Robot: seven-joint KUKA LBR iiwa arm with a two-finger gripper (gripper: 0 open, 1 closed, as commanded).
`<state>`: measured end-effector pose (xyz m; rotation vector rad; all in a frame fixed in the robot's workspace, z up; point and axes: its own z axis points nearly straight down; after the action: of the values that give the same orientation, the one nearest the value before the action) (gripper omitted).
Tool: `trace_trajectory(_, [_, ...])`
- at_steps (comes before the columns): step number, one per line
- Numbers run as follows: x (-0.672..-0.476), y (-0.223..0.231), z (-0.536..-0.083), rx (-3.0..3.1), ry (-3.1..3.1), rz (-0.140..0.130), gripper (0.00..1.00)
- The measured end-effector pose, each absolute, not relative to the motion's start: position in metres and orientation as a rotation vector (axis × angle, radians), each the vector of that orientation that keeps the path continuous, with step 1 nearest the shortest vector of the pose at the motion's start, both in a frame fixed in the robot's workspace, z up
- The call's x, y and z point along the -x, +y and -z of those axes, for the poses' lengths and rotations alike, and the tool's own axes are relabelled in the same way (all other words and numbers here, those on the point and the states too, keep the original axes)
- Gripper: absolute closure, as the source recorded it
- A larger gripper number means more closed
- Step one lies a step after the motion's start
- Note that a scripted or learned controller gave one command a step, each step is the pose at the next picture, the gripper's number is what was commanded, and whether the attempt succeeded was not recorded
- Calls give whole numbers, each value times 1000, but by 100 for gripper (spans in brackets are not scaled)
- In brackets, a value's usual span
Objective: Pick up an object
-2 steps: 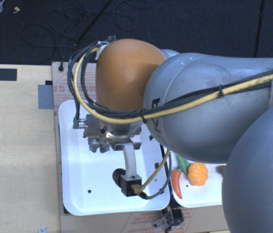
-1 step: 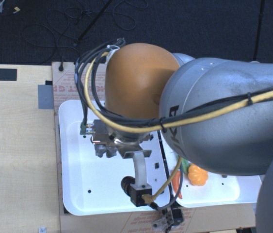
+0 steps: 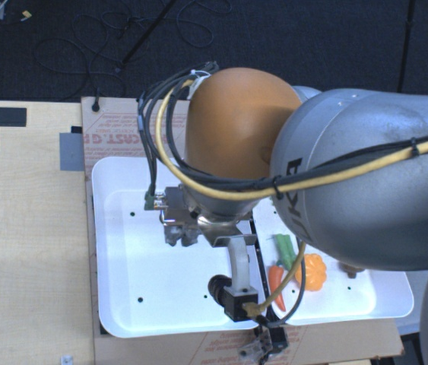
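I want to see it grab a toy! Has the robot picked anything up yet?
Not yet, it seems. Done: the arm is over the white bins. In hand: nothing I can see lifted. Left: the grab itself; the orange ball, red-orange stick and green piece lie on the bin floor beside the arm.

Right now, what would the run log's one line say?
arm: over bins | view-right bin: orange piece, green piece, red piece | held: nothing seen

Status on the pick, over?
Pincer low over left bin. Carrot, green piece, orange lump in right bin. Arm hides part of both.
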<state>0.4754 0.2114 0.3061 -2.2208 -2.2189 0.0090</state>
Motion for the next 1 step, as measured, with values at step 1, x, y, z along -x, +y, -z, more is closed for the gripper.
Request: trace_trajectory(1, [-476,158,-325,2226,-2217,-5,100])
